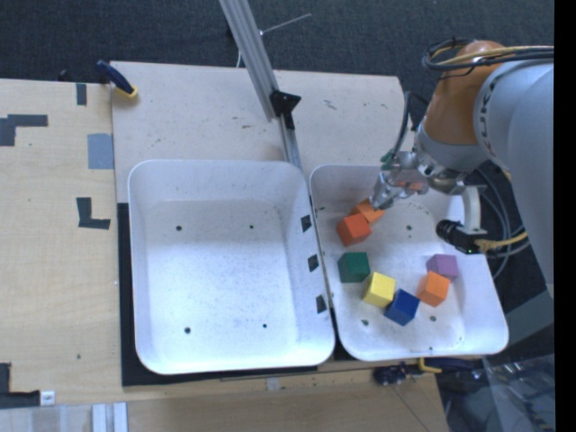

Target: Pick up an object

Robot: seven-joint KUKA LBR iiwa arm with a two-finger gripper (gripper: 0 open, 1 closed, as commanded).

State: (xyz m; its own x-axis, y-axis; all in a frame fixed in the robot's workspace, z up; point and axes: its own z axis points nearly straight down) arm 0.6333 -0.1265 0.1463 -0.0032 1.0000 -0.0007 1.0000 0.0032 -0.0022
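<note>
you are looking down on the gripper (pixel 389 192) hanging over the far part of the right bin (pixel 477 327), the grey arm (pixel 513 115) with its orange band reaching in from the right. you cannot tell from here whether it is released or clenched, because the tips are blurring into the block beneath them. a small orange block (pixel 369 213) is sitting right at the gripper's tip, touching or nearly touching it, and a larger red-orange block (pixel 354 229) is lying just below and left of that one, pressed against it. further toward you from the gripper, a green block (pixel 354 265) is resting near the bin's left wall, with a yellow block (pixel 379 288) and a blue block (pixel 402 306) just beyond it in a loose row. off to the gripper's near right, a purple block (pixel 442 265) and another orange block (pixel 434 288) are sitting together. the left bin (pixel 144 241) is lying well apart to the gripper's left.
</note>
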